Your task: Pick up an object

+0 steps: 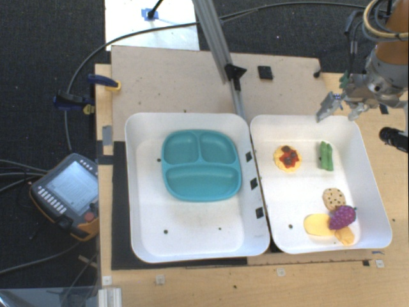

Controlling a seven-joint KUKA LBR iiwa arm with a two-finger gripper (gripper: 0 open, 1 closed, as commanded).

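Above the right bin's (367,147) far edge, the hand (340,107) hangs with fingers spread, gripping nothing.

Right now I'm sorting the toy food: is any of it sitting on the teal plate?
No: the divided teal plate in the left bin has nothing on it.

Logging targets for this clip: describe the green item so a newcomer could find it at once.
Start at the right bin, which holds the toy foods. Along its far side, right of the small pizza, lies the bean pod. It alone is green and long; the rest are round or clustered.
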